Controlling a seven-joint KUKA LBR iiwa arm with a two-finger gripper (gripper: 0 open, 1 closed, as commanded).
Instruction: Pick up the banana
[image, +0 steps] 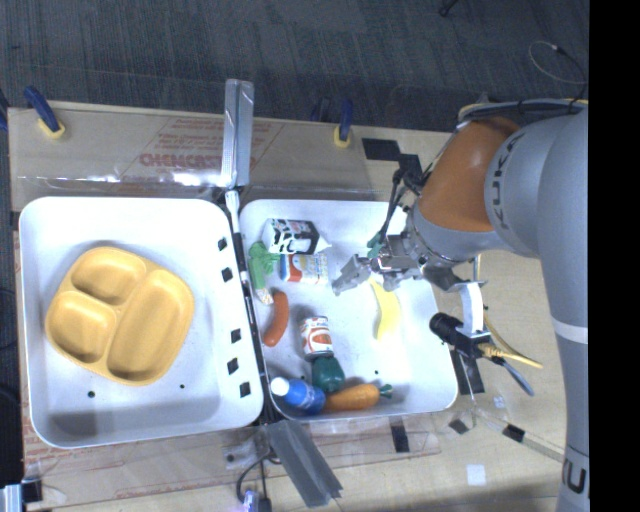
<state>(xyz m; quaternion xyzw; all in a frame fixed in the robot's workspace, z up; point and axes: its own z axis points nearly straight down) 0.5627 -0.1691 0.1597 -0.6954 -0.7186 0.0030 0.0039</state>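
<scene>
The banana (386, 312) lies in the right bin (432, 395), toward its right side, a short yellow curve running near to far on the white floor. The gripper (362, 270) sits just beyond the banana's far end and a touch to the left, fingers pointing left across the bin, and nothing shows between them; whether they are spread or closed, I cannot tell from this angle. The arm (500, 190) comes in from the right, its orange band and grey wrist hanging over the bin's far right corner. Left of the gripper there is a crowd: a black-and-white carton (292, 237) at the far side, a green toy (261, 262) beside it and a small white bottle (308, 268) lying just in front. Nearer, a red-orange sausage (275, 317) stands apart on the left, a small can (317, 336) sits between it and the banana, and along the near wall lie a dark green item (328, 374), a blue-and-white bottle (296, 394) and a carrot (351, 398). The banana itself lies clear, nothing touching it. In the left bin (120, 225), a yellow divided tray (119, 312) rests alone.
</scene>
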